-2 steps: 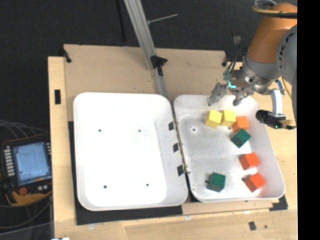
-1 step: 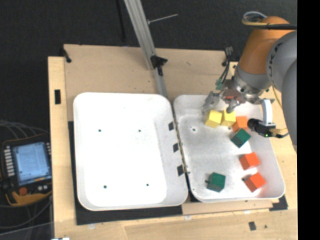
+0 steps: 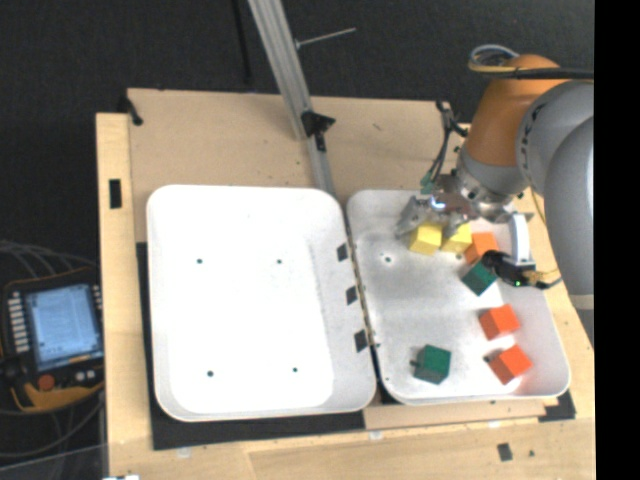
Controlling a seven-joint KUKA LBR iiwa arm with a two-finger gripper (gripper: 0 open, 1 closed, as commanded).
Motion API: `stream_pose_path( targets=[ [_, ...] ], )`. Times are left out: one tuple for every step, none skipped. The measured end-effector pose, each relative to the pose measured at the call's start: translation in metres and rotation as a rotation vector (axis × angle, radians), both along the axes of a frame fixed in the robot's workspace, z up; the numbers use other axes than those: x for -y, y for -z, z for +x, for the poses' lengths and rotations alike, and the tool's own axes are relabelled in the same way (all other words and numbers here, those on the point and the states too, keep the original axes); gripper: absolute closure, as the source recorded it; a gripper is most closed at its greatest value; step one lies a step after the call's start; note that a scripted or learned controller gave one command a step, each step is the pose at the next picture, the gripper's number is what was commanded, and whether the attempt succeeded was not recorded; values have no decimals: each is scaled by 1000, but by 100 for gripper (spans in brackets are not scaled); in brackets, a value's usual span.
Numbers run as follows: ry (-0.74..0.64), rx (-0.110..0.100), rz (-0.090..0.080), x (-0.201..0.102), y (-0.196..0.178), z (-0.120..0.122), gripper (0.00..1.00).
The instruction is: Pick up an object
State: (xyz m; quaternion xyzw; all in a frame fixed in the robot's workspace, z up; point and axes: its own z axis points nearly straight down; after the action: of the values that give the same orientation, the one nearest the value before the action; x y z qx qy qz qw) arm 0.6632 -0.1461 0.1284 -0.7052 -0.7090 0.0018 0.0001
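The right bin (image 3: 400, 298) holds several small blocks. My gripper (image 3: 432, 216) hangs low over that bin's far edge, right above a yellow block (image 3: 427, 239). A second yellow block (image 3: 459, 236) and an orange block (image 3: 485, 243) lie just right of it, partly under the wrist. A green block (image 3: 479, 277) sits a little nearer the front. Two more orange blocks (image 3: 498, 320) (image 3: 509, 363) lie along the right side, and another green block (image 3: 432, 363) rests near the front wall. The view does not show whether the yellow block is gripped.
The left bin (image 3: 250, 298) is bare white. A slanted metal pole (image 3: 290, 78) rises from the bench behind the bins. A handheld pendant with a lit screen (image 3: 55, 328) lies off the bench at the far left.
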Motion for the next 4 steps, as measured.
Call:
stream_pose_path(
  targets=[
    [0,4,3,0,11,1,0],
    [-1,7,2,0,0,2,100],
    [1,8,2,-1,-44,1,100],
    [0,9,1,0,-86,2,100]
  ],
)
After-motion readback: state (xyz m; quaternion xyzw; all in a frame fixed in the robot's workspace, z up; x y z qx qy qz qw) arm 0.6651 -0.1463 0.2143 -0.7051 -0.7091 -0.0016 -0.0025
